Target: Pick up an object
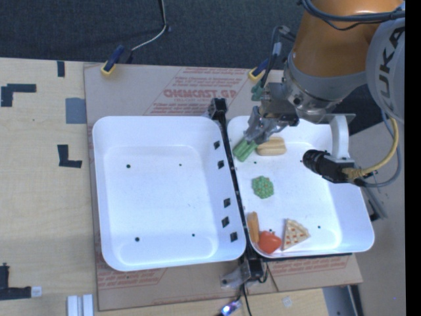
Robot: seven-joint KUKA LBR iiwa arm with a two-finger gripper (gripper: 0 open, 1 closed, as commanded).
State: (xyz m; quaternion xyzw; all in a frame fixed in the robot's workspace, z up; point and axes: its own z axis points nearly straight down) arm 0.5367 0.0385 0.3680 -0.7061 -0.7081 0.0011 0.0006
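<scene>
The fingers (258,134) hang low over the upper left corner of the right bin (342,196), their tips at the green stick-shaped object (243,151); whether they are spread or closed on it I cannot tell. A tan bread-like piece (271,148) lies just beside. To grasp cleanly, I judge they should straddle the green piece alone, clear of the bin wall, then lift straight up

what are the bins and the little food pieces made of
Bins: look like white moulded plastic, smooth, faintly glossy, with rounded rims. Food pieces, such as the pizza slice, the tomato and the broccoli: probably toy plastic or rubber, going by the flat saturated colours; too small to be sure.
</scene>
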